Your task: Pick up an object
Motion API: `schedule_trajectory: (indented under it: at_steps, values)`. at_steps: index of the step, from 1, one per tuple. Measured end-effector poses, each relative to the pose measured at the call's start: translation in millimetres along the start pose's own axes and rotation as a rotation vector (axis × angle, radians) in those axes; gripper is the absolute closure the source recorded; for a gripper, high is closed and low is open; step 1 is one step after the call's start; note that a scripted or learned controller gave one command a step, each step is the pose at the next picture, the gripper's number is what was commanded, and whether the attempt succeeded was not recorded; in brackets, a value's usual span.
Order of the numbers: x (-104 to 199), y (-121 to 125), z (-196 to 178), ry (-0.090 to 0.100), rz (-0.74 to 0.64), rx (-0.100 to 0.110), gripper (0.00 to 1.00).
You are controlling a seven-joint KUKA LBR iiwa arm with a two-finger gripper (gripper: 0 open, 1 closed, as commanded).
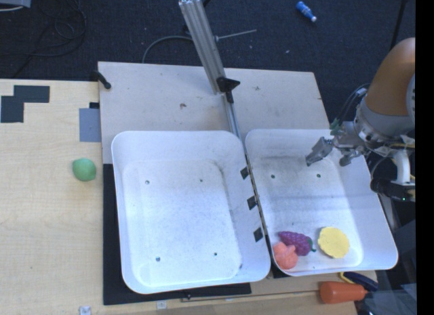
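Gripper [331,154] open, holding nothing, above right bin [380,222], well apart from yellow disc [333,242].

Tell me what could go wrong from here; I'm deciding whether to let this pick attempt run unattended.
1. The purple object, orange object and yellow disc cluster along the right bin's near wall; the first two touch, so a grasp may catch both or neither.
2. The orange object lies in the corner, so the wall may block a finger.
3. The end effector hangs over the bin's far end, away from the cluster; a straight descent would likely meet only the bin floor.
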State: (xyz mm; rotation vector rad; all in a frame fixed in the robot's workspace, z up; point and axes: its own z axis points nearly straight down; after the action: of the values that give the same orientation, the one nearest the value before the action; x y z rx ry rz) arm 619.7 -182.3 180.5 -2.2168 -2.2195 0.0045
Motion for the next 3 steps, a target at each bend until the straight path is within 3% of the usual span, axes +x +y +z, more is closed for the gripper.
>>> schedule_trajectory:
  at_steps: [1, 2, 3]
  values:
    - [6, 5, 60, 0.0, 0.0, 0.0, 0.0]
    - [7, 5, 91, -0.001, 0.0, -0.003, 0.0]
    - [6, 6, 79, -0.001, 0.001, -0.006, 1.0]
